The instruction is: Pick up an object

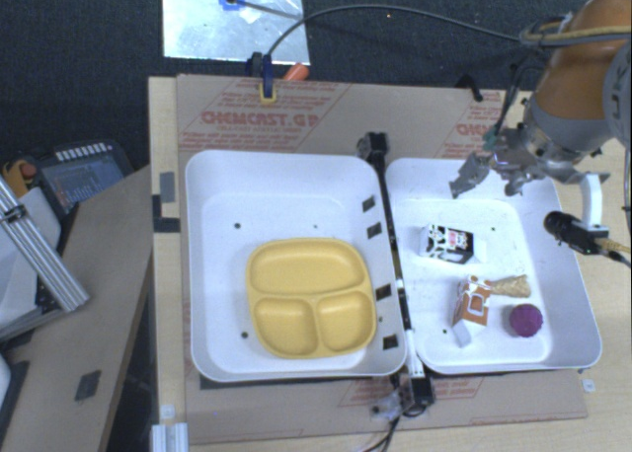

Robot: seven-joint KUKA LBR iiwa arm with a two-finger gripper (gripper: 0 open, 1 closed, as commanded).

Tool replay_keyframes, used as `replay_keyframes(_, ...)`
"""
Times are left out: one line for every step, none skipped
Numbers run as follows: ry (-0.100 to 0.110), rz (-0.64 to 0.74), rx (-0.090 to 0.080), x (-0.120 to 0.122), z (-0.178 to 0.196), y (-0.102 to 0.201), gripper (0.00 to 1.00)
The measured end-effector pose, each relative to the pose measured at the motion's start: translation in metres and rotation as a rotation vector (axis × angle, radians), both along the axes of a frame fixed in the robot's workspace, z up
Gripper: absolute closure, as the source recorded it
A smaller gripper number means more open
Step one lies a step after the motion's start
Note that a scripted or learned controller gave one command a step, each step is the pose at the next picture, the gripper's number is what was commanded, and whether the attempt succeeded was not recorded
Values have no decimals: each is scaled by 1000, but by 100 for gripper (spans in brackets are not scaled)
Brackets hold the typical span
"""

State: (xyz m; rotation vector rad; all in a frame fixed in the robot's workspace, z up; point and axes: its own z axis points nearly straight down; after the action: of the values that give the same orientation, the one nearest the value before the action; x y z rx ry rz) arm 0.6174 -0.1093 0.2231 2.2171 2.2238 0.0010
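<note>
The right bin (553, 346) holds a small black-and-white carton (448, 243), an orange-and-white packet (473, 304), a tan wafer-like piece (511, 287) and a purple ball (524, 320). My gripper (491, 176) hangs over the bin's far edge, above and behind the carton, apart from every object. Its fingers are spread with nothing between them.
The left bin (212, 243) holds a yellow three-compartment tray (310, 296). A black divider strip (385, 243) runs between the bins. A cable arcs over the back of the bench, and a black fitting (573, 231) juts over the right bin's right rim.
</note>
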Motion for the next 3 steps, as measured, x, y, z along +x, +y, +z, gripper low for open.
replay_keyframes(4,-1,1,6,-61,-2,0)
replay_keyframes(3,-3,0,10,-121,-5,0)
replay_keyframes(1,-3,0,10,-139,-5,0)
